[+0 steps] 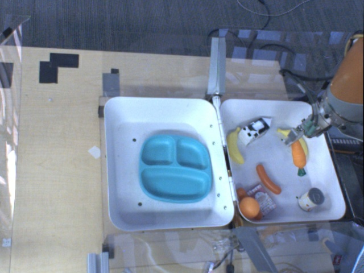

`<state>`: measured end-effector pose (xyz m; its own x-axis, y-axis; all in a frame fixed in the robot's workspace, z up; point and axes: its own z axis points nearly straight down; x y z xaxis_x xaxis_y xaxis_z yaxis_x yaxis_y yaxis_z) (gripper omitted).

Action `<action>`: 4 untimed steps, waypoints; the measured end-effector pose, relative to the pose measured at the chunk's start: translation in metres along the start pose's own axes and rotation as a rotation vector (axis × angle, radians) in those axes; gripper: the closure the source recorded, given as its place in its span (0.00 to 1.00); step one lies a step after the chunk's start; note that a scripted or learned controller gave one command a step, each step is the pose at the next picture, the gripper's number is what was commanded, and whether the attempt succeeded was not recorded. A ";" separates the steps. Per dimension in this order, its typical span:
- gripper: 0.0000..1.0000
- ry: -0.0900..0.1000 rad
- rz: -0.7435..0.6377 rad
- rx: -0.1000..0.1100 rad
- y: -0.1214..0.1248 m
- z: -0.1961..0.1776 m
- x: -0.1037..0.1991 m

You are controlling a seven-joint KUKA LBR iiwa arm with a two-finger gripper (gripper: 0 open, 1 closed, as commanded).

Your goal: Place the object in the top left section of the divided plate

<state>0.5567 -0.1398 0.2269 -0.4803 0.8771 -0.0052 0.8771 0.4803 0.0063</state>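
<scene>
The blue divided plate [173,169] lies in the left white bin [119,124], with two small sections at its far side and one long section at its near side. All its sections are bare. My gripper [304,131] hangs over the right bin [335,195], near that bin's far right side. It is just above the top end of an orange carrot [298,155] and a small yellow piece [284,133]. Nothing shows as lifted by it.
The right bin also holds a yellow banana [234,147], a black-and-white cow toy [254,131], a red sausage [268,179], an orange ball [249,207], a wrapped packet [264,201] and a small cup [311,198]. A metal divider [216,73] runs between the bins.
</scene>
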 end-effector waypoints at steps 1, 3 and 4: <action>1.00 0.000 -0.229 -0.002 0.056 -0.042 0.033; 1.00 0.002 -0.308 0.001 0.045 0.085 0.025; 1.00 -0.004 -0.309 -0.007 0.047 0.072 0.024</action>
<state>0.5872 -0.0959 0.1549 -0.7242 0.6895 -0.0116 0.6894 0.7243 0.0104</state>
